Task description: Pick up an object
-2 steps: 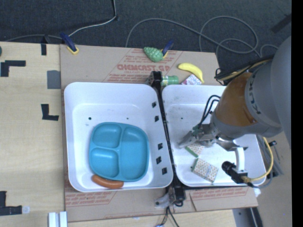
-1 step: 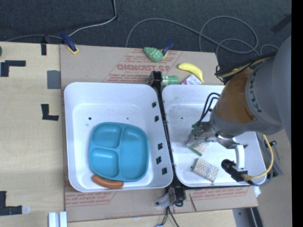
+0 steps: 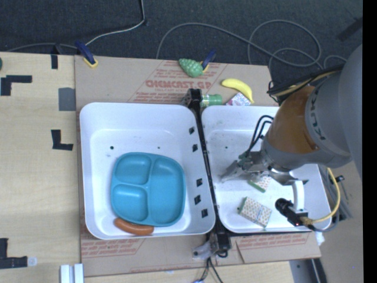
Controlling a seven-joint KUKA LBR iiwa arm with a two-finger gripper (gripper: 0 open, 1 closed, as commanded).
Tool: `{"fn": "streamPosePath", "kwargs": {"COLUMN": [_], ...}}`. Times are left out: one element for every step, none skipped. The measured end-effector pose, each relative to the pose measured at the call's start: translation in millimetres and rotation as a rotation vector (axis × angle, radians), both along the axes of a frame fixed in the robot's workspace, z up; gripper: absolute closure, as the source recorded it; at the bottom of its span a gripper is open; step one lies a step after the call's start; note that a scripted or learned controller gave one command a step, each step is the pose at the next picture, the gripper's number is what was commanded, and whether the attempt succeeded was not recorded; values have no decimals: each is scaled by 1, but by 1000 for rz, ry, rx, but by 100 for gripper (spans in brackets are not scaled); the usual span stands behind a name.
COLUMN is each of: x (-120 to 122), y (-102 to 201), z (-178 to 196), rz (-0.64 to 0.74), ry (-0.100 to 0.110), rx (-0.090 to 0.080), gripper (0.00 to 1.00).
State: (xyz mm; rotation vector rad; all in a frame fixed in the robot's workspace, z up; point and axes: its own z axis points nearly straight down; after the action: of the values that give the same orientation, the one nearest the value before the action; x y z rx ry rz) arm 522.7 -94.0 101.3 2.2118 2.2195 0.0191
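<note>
Cardboard (image 3: 159,87) under bins (dark carpet (image 3: 177,10))

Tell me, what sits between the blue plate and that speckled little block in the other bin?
In the camera view, the black divider where the two bins meet lies between the blue plate and the speckled block, with bare white bin floor on either side.

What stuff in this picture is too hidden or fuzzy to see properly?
- Gripper, camera view: blurred and dark, so open or shut cannot be told.
- Small patterned item, right bin: partly hidden under the arm.
- Orange sausage, left bin: upper edge tucked under the blue plate.
- Pink packet behind the bins: too small to identify.
</note>
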Motion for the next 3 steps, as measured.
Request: {"fn": "streamPosePath", "kwargs": {"x": [67,22,24], "y": [-44,-67,-68], "z": [40,-11,1], "rz": [-3,-2,-3], "ry": [13,-1,-5], "rx": [-5,-8,-9], "gripper": [0,0,100]}}
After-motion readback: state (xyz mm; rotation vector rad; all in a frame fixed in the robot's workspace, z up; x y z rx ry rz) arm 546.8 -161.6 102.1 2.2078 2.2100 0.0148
